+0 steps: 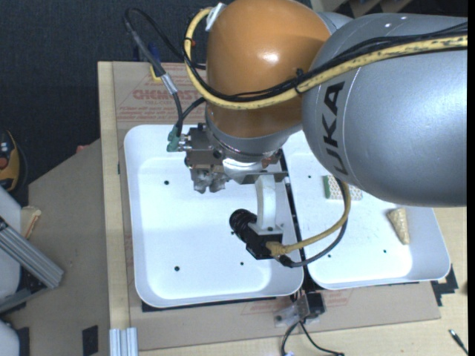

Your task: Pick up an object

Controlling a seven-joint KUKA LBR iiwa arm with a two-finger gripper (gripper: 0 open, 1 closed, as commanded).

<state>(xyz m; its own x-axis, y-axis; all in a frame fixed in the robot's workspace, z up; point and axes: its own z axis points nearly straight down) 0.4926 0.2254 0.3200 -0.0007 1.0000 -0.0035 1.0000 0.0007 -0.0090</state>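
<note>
A grey arm (386, 102) lettered "UKA" is reaching over the left bin (171, 228). Its gripper (210, 173) is hanging above the bin floor; its state cannot be told. A tan cone-shaped object (399, 223) is lying in the right bin (371, 265). The board (141, 95) behind reads "CHEM".

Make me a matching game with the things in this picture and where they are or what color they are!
Things:
1. left bin
2. cone
3. band
4. bench

Clues:
A. orange and shiny
B. lying in the right bin
C. brown, under both bins
D. white, beneath the arm's wrist

Pairs: 1-D, 2-B, 3-A, 4-C
</note>
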